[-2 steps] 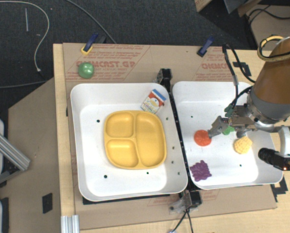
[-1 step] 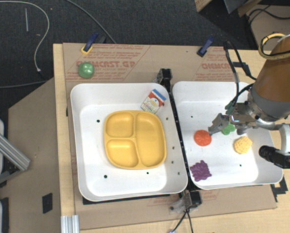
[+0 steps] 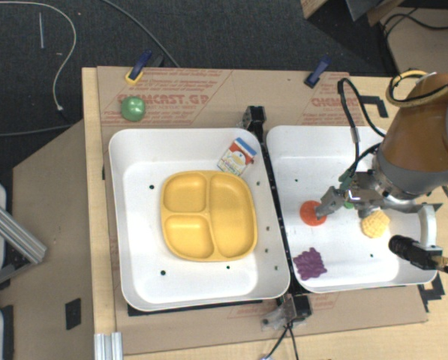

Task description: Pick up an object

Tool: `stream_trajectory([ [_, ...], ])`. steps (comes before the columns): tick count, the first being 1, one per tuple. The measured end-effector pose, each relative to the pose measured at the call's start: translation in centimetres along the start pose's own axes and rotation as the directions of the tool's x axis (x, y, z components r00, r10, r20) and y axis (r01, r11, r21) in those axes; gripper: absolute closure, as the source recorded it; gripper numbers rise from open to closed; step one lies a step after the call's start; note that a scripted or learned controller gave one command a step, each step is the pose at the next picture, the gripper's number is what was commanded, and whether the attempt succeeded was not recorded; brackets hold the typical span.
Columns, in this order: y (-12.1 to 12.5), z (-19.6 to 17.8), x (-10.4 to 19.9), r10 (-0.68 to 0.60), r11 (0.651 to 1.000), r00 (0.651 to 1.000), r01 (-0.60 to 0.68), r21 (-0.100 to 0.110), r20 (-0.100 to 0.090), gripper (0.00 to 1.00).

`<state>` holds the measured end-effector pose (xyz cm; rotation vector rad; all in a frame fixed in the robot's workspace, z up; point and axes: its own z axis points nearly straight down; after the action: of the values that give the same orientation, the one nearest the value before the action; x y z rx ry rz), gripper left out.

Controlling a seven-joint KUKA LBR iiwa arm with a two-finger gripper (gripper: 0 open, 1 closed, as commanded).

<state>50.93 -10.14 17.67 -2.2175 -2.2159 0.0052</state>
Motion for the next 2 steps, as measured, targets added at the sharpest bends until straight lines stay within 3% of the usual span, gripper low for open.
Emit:
stream_trajectory([
  [1, 0.1, 6.3, 0.0, 0.000, 1.000, 1.000, 0.000, 0.003, -0.001, 0.00],
  [2, 0.1, 9.3, 0.1, 0.000, 1.000, 1.000, 0.000, -0.003, 0.000, 0.00],
])
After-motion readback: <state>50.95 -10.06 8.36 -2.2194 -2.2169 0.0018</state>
